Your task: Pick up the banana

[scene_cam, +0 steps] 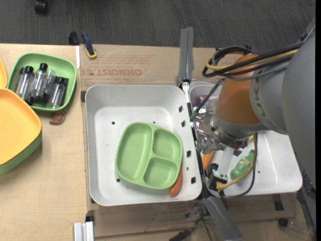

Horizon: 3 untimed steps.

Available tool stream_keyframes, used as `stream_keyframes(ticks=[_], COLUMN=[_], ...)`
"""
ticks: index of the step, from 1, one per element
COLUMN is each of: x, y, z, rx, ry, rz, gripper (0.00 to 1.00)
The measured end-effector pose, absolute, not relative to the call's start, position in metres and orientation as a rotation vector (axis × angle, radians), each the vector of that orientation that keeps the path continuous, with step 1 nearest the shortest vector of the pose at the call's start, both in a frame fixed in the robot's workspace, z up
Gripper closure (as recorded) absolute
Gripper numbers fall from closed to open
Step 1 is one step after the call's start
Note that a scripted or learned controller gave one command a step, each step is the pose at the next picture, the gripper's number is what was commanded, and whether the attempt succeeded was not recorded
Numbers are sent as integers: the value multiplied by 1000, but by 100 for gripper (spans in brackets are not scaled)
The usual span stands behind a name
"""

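Dark grey carpet fills the top of the frame above a pale wooden bench [45, 205]. At the far left sits one stack of orange round plastic plates [15, 129]. Above it is one green square dish [67, 69] holding clear black-capped vials [40, 82]; I count four, though they overlap.

Left of centre is the left white shallow bin [100, 134]. It holds one green three-compartment plastic plate [150, 157], with one orange carrot-like piece [175, 187] touching its lower-right rim.

At the right, the grey arm with its orange band [271, 94] covers most of the right white bin [281, 169]. The gripper [214, 157] is low over that bin's left side, just beside the wall shared by the two bins. Whether it is released or clenched cannot be told from here.

No banana can be made out with certainty. One yellow-green curved shape [242, 165] lies in the right bin just right of the gripper, and it may be the fruit. Its long axis seems to run from lower left to upper right. If so, the coming move is a short shift towards the frame's right.
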<state>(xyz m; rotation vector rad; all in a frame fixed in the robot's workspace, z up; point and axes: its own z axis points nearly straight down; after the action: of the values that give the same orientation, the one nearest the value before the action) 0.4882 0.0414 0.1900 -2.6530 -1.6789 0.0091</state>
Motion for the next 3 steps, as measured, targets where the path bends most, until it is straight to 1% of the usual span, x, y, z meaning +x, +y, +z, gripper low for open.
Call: stream_keyframes(ticks=[1, 2, 3], x=[477, 478, 477], y=[51, 41, 87], z=[214, 250, 190], rx=[-2611, -2551, -2442], ry=[-1746, -1834, -1973], rz=[7, 5, 9], gripper=[100, 100, 100])
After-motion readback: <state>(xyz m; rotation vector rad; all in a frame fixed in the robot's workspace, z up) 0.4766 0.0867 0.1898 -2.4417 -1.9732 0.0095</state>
